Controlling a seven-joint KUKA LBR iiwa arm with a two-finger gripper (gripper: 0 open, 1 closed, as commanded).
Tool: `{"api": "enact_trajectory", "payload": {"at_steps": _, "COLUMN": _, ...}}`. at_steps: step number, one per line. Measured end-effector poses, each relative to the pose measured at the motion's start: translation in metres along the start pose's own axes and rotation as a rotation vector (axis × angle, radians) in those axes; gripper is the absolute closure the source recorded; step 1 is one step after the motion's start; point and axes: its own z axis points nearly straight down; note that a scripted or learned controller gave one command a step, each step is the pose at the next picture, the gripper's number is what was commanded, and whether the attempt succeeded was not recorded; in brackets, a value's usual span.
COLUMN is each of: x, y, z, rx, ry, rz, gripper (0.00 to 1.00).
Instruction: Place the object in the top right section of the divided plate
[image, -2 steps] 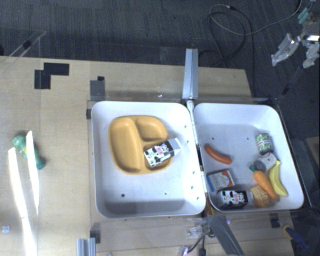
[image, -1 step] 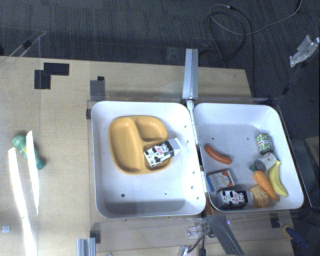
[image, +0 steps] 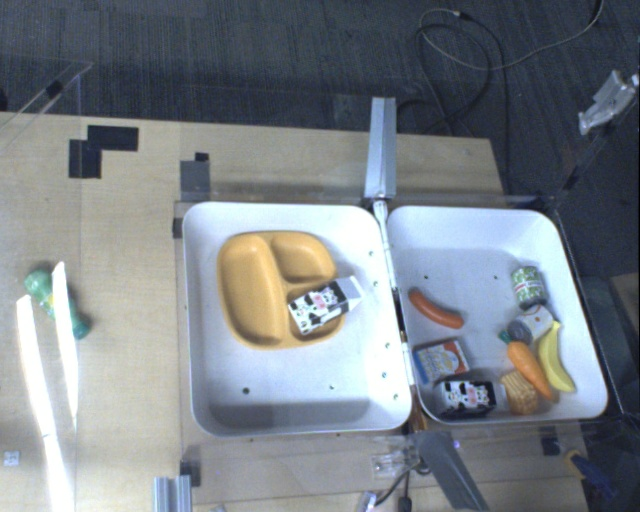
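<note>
Two white bins are seen side by side on a wooden bench (image: 120, 250). In the left bin (image: 215, 405) a yellow divided plate (image: 250, 290) is set towards the far left. The plate is split into one long section on the left and two smaller sections on the right, one far and one near. A black-and-white patterned carton (image: 318, 305) is found lying tilted in the near right section, with its right end resting over the plate's rim. The ridge that bounds the far right section lies just beyond it.

In the right bin (image: 480, 250) a sausage (image: 436, 309) is placed near the left wall. A can (image: 527, 285) is seen towards the right wall, with a banana (image: 555, 358) and a carrot (image: 528, 368) just nearer. A small box (image: 441, 358) and a second carton (image: 466, 395) are gathered at the near edge.
</note>
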Motion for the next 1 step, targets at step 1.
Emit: {"api": "enact_trajectory", "payload": {"at_steps": 1, "x": 0.0000, "y": 0.0000, "z": 0.0000, "rx": 0.000, "ry": 0.000, "rz": 0.000, "gripper": 0.00}}
